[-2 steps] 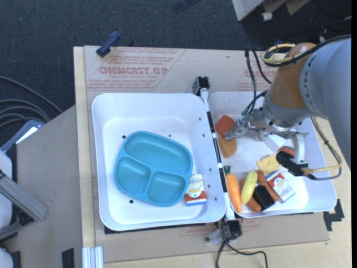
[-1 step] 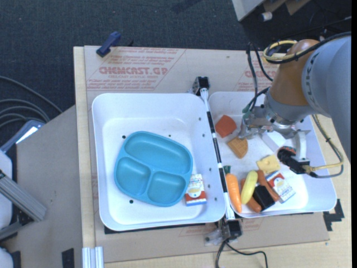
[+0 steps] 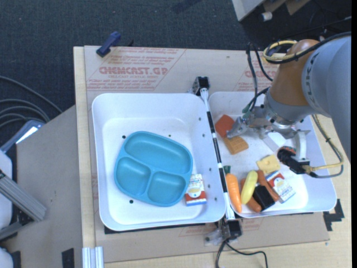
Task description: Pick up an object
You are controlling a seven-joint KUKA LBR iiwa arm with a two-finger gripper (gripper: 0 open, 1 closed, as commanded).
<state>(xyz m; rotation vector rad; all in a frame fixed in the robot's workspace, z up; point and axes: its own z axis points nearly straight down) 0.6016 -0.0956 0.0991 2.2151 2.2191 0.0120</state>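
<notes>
Nearest the camera, along the front wall of the right-hand bin, lies a tight heap. It holds a carrot, a banana, a black piece and a red-and-white packet. All sit well to the right of the blue plate, across the rim the two bins share. A small carton touches the plate's front right corner, in the plate's own bin.

Beyond the heap, still right of the plate, a yellow slice lies alone. A tan cracker lies closer to the shared rim, with an orange block just behind it.

The gripper hangs low just beside the block and cracker, the arm reaching over the bin's far corner. Whether it is open or closed cannot be told, and nothing is seen held.

The block looks like the likely pick. It has bare floor on its far side, but the shared rim stands close beside it, leaving little room there. The heap is too crowded for a clean grasp.
</notes>
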